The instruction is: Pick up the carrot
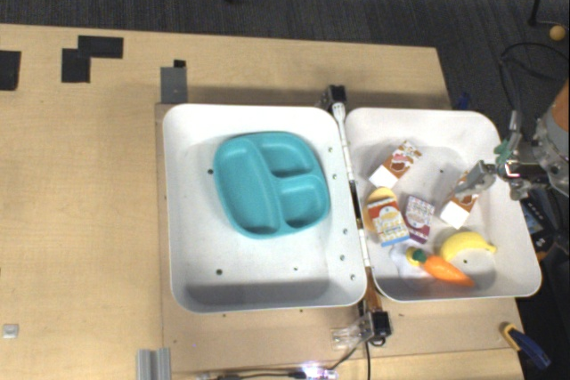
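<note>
The left bin (191, 280) holds a teal divided tray (270, 182). The right bin (525, 276) holds small packets and toy food. The carrot (445, 270) lies near the front wall, touching a yellow toy (467, 246). The gripper (469, 180) hovers above the bin's right half, well apart from the carrot; finger state cannot be determined. Judgement: no grasp made; approach, closure and lift all remain.

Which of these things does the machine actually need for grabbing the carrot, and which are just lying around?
Part of the job:
carrot, at the near edge of the right bin
claw, hanging above that bin

Just lying about:
yellow toy touching the carrot
small food cartons
teal divided tray in the left bin
</note>
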Robot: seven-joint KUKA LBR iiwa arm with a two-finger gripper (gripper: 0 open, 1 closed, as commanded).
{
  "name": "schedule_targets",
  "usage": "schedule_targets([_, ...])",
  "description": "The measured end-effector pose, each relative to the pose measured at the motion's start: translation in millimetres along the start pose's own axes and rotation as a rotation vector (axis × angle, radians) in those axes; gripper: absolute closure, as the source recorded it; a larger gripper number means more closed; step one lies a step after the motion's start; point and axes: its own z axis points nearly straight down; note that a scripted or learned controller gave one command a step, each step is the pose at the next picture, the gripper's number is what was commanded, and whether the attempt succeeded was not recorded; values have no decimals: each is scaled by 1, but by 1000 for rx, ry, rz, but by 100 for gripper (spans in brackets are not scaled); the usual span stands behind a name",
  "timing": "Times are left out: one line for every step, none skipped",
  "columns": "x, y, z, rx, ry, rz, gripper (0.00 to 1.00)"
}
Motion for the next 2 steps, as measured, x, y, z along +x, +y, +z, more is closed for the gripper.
schedule_targets([24,-14,149,10,5,-142,0])
schedule_targets([40,-10,174,-3,2,132,0])
